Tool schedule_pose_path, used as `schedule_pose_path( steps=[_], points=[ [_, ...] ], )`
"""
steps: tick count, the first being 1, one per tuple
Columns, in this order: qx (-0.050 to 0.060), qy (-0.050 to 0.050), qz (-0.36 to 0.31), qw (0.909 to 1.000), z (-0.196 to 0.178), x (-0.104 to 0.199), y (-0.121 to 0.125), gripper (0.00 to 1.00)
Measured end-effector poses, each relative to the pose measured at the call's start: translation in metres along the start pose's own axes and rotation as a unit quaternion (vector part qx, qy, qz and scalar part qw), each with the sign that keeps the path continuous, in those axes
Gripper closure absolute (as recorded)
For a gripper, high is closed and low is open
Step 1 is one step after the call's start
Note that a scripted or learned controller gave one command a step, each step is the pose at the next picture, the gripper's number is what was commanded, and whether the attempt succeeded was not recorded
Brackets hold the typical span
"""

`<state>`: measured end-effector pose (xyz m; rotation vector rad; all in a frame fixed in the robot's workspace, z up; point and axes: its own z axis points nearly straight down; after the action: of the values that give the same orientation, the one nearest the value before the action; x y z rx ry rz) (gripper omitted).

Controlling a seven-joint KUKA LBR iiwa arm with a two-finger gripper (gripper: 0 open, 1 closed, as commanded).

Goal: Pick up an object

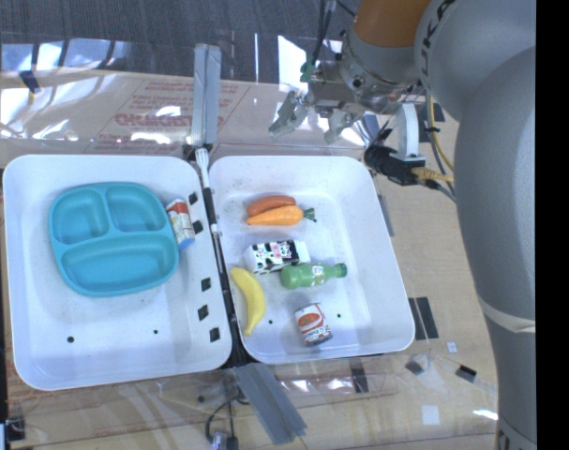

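My gripper (312, 120) hangs above the far edge of the right bin (382, 242), its two fingers spread apart with nothing between them. Below it in that bin lie an orange carrot (277, 216) with a red sausage (270, 202) against it, a black-and-white toy carton (275, 254), a green bottle (310, 274), a yellow banana (249, 297) and a small red-labelled can (311, 324). All of these rest on the bin floor, well apart from the gripper.
The left bin (31, 336) holds a blue divided plate (113, 237) and a small can (181, 222) by the divider. The arm's grey body fills the right side, with cables near the right bin's far corner.
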<state>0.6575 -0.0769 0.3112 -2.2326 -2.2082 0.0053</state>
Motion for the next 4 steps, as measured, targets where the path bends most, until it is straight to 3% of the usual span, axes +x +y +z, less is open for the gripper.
schedule_pose_path(
  steps=[1, 2, 3, 4],
  points=[
    [0.002, 0.001, 0.006, 1.0, 0.129, -0.014, -0.024, 0.0],
    [0.002, 0.001, 0.054, 0.9985, 0.223, -0.023, -0.049, 0.0],
    [0.004, 0.001, 0.053, 0.9986, 0.216, -0.023, -0.049, 1.0],
    [0.004, 0.001, 0.053, 0.9986, 0.216, -0.023, -0.049, 0.0]
  ],
)
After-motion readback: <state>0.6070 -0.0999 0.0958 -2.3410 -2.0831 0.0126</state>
